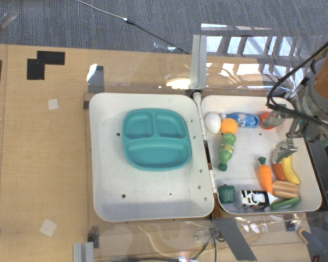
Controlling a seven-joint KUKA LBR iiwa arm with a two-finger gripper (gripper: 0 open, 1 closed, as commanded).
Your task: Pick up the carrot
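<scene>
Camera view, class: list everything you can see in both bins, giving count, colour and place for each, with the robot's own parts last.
Divided plate: 1, teal, left bin.
Egg: 1, white, right bin, top left.
Orange: 1, beside egg.
Bottles: blue, top; green, below orange.
Carrot: 1, orange, lower right.
Banana: 1, yellow, right of carrot.
Hot dog: 1, tan, below banana.
Gripper: 1, grey, above banana.
</scene>
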